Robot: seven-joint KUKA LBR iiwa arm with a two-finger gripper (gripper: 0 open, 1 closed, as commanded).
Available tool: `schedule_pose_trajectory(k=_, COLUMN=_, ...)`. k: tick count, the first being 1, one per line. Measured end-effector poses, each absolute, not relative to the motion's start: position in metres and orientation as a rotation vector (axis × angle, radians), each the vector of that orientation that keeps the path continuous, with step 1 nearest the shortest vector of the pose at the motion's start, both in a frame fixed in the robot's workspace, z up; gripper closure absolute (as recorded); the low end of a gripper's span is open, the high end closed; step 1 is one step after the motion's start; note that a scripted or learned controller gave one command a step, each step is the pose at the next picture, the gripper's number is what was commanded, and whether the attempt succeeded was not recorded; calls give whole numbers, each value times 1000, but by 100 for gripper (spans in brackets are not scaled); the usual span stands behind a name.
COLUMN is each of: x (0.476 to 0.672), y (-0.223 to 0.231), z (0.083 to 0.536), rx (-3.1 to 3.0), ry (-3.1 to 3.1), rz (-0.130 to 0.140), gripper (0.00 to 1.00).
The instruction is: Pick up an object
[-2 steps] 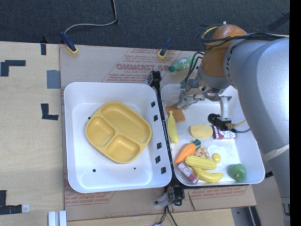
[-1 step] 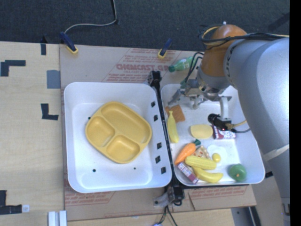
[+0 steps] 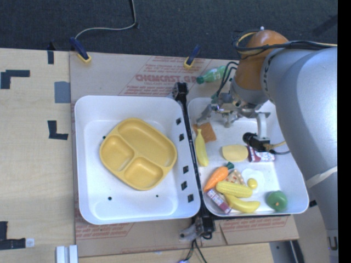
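Toys crowd the right bin [image 3: 285, 171] on my screen — a carrot [image 3: 216, 177], a corn cob [image 3: 235, 189], a banana [image 3: 244, 205], a green pepper [image 3: 276, 200] and a pale yellow piece [image 3: 235, 152] — while the left bin [image 3: 88, 163] holds a yellow divided plate [image 3: 138, 153]. My jaws [image 3: 224, 113] hang over the right bin's far end, and I cannot tell whether they are parted or closed, though nothing shows between them. Nearest target, I judge, is the pale yellow piece, lying just toward the near side of the jaws — its long axis running across the bin.
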State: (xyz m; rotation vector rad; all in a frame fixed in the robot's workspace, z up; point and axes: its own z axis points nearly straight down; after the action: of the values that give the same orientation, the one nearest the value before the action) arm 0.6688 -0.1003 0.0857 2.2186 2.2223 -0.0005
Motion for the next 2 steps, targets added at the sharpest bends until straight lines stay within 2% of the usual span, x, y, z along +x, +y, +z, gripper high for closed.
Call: schedule_pose_trajectory(k=2, x=669, y=-95, z=86, rx=2219, ry=2221, rz=-1, gripper=0)
